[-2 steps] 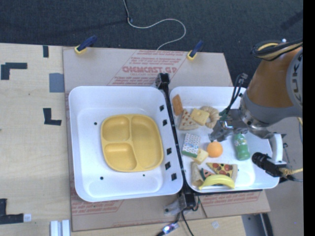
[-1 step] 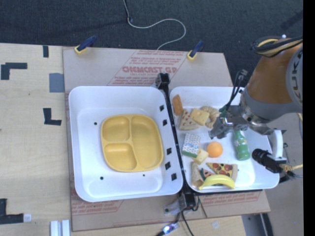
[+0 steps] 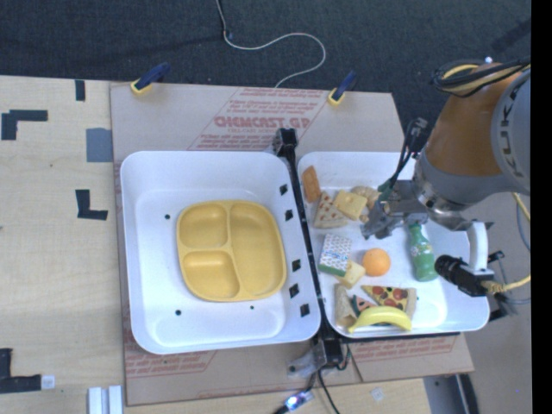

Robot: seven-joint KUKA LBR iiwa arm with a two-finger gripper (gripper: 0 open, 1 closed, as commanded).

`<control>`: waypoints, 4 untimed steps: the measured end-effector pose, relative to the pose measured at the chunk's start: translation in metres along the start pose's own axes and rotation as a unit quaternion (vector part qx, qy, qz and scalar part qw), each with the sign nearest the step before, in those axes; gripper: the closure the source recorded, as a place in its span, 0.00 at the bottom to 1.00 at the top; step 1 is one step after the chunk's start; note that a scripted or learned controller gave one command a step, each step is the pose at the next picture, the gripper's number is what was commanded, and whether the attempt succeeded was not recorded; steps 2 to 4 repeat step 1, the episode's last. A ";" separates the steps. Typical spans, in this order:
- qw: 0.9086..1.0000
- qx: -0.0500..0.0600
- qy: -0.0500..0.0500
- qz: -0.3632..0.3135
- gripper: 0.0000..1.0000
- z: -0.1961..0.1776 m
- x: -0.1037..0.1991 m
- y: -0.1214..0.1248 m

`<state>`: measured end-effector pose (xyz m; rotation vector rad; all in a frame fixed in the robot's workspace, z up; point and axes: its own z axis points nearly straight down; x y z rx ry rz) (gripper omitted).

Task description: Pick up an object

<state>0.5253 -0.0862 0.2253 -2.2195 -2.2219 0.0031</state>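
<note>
over the right bin (image 3: 448, 317), claw (image 3: 379, 222) low among toy food, grip state unclear

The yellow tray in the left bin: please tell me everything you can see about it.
The yellow tray is a rounded-corner plate of what looks like smooth plastic, split by raised ridges into three compartments: two side by side at the top and one wide one at the bottom. It lies flat and face up near the middle of the left bin, turned a little askew to the bin walls. Only the bin floor touches it.
</note>
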 end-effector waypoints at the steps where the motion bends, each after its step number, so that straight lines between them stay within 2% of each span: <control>1: 1.000 0.001 0.000 0.001 1.00 0.009 0.005 -0.012; 4: 1.000 0.001 0.000 0.001 1.00 0.009 0.005 -0.012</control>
